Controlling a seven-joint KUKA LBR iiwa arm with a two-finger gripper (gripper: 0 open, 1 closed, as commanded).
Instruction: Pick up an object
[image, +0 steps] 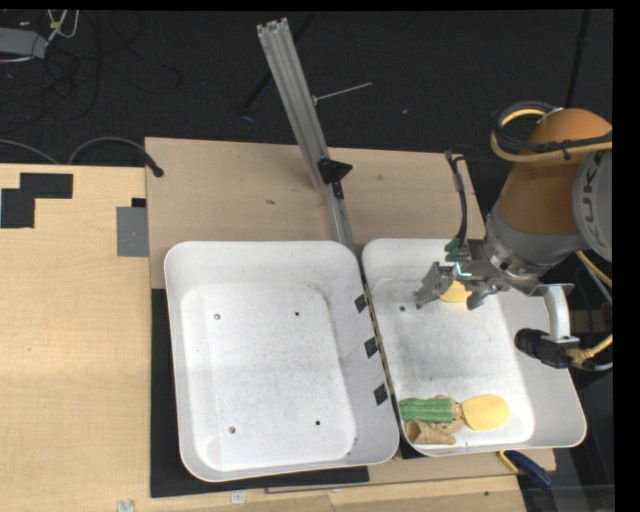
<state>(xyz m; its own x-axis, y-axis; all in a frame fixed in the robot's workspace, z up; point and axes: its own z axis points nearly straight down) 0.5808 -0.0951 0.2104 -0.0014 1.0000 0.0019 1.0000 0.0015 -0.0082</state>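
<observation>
Over the right bin (540, 400), the grey arm with its orange band is reaching in from the right, and the gripper (455, 287) is hanging above the bin's far half. Its fingers are standing apart, one pointing left and one right, and a small pale yellow object (455, 293) is sitting between them. Whether that object is being gripped or merely lying under the fingers on the bin floor, I cannot tell from here.

Down at the near edge of the same bin, well apart from the gripper, three things are lying close together: a green cactus-shaped toy (427, 408), a tan lumpy piece (434, 431) just beneath it, and a flat yellow disc (485, 411) touching the cactus toy's right end.

Beside it, the left bin (190, 300) is sitting with its edge against the right bin's.
</observation>
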